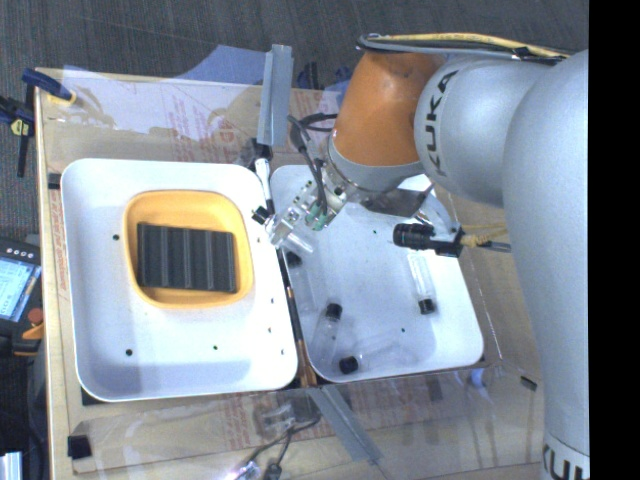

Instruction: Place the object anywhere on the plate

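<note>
Bench: two white bins (90, 368), mid-frame.
Plate (190, 248): yellow, left bin, awaiting the object.
Gripper (295, 223): mine, over the divide; grip state I cannot tell.

Dark grey carpet (150, 13) is stretching across the floor behind the bench (140, 118), whose pale wooden top is lying under a clear sheet that is catching glare near the front edge. A blue clamp (50, 86) is gripping the far left corner. At the left edge a small device with a lit screen (14, 286) is glowing bluish. Even light is falling from above, throwing soft shadows.
</note>
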Tool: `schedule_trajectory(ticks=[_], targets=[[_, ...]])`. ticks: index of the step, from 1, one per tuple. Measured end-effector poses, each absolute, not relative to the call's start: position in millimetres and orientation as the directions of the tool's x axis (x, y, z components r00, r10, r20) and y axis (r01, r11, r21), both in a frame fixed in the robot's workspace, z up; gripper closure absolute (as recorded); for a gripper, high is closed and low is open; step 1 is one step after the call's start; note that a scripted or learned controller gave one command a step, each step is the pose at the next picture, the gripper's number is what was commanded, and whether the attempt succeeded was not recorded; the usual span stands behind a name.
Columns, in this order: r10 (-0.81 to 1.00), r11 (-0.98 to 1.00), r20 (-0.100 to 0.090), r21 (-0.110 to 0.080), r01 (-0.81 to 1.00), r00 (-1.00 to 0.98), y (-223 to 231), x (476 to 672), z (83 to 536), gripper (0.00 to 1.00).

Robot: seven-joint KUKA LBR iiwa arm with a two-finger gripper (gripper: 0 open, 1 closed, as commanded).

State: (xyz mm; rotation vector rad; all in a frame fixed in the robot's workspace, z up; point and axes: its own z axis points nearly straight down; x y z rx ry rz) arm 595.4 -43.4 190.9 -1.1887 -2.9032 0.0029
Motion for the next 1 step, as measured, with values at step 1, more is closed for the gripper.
schedule_trajectory(ticks=[1], targets=[[0.702, 0.713, 0.003, -0.004, 0.702, -0.713, -43.9, 595.4, 191.0, 0.00]])
